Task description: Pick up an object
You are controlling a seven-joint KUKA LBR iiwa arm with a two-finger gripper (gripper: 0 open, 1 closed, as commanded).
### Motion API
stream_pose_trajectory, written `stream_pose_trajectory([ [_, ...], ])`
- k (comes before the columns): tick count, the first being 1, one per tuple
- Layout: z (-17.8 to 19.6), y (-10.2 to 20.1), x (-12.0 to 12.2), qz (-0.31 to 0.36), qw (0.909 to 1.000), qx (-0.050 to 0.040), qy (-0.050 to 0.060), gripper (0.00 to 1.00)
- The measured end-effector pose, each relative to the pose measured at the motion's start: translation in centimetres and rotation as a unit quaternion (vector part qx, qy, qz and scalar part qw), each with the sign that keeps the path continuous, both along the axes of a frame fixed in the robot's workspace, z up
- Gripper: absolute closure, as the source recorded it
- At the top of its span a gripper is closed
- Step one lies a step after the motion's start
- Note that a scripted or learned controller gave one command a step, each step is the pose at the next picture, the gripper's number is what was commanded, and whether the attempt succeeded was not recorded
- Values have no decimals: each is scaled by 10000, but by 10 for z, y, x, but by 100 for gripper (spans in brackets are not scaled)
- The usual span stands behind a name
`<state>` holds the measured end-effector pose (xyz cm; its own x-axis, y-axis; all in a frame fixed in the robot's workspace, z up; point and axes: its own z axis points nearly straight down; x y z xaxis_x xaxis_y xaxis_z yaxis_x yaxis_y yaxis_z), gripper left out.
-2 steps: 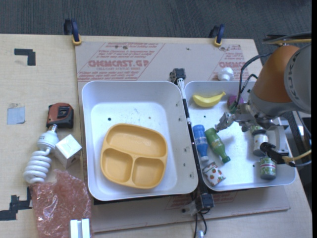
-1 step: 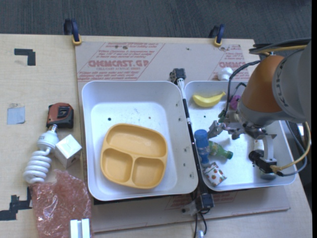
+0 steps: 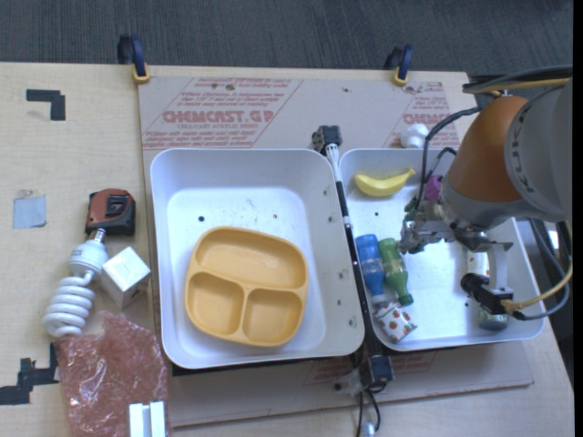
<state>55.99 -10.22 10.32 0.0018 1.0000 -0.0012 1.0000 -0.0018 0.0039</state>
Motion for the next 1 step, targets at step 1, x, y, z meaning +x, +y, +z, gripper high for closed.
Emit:
stream_pose_trajectory([
  [1,0,0,0,-1,10000,-5,0,0],
])
